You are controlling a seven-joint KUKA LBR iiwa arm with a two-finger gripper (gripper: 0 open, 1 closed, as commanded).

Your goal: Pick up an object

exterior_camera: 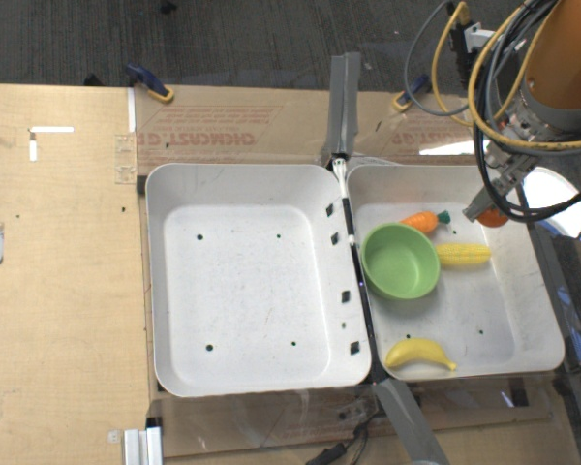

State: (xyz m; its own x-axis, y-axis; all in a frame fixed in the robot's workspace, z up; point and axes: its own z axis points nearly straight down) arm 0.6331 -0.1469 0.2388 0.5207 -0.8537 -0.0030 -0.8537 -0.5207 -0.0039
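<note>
In the right bin (523,347) lie a green bowl (400,261), an orange carrot (423,222) just behind it, a yellow corn cob (463,254) to its right and a yellow banana (418,355) near the front wall. A small red-orange object (494,219) shows at the bin's back right, right under my gripper (486,204). The gripper hangs low over that corner, to the right of the carrot and behind the corn. Cables and the wrist hide much of it, and I cannot tell whether it touches the red-orange object.
The left bin (174,356) adjoins the right one along a central divider (353,260). A grey post (344,105) rises behind the divider. Looping cables (484,76) hang off the arm above the right bin's back edge. A wooden bench top (58,260) lies to the left.
</note>
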